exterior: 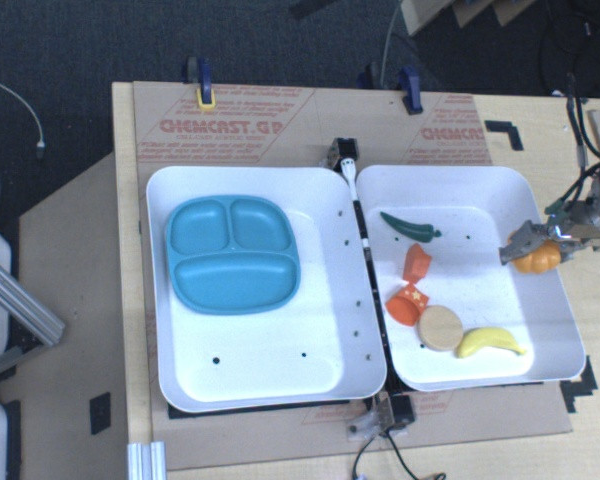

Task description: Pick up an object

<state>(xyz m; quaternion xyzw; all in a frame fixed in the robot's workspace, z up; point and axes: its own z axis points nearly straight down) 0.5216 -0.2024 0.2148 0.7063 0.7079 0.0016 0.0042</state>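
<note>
Dark carpet surrounds a bench faced with brown printed board, on which two shallow, glossy white bins with rounded corners sit side by side. At the right edge of the right bin the gripper reaches in low from the right, its grey metal fingers clenched around a small, smooth orange fruit, roundish with no clear long axis, held just over the bin's right rim; cables trail off behind the wrist. Further into that bin lie a dark green chilli pepper, slim and curved, its long axis running left to right with the tip pointing left; an orange-red carrot-like piece standing nearly upright in the view; a red strawberry-shaped piece just below it; a flat tan disc touching that; and a yellow banana, lying crosswise beside the disc. In the left bin rests a matte blue divided plate with three compartments.
</note>
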